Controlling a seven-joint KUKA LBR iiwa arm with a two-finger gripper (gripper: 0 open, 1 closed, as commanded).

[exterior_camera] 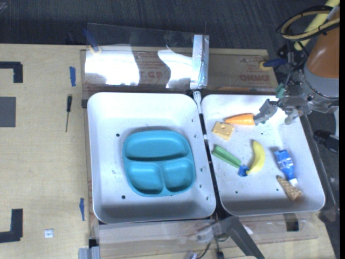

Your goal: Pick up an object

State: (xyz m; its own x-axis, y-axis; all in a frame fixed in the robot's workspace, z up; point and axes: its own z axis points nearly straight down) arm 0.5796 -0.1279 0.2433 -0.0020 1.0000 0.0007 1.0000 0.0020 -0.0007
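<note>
I see the tabletop carrying two white bins. The left bin holds a blue divided tray. In the right bin lie a banana, a green stick with a blue tip, a blue packet, a carrot and a cheese wedge. My gripper hangs released over the bin's upper right, beside the carrot, grasping nothing.

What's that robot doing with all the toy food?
A robot arm reaches over the right bin, with its gripper open above the far end, close to a toy carrot. It holds nothing yet. Nearby lie a cheese wedge, a banana, a green piece and a blue packet. The left bin holds a blue divided plate.
</note>
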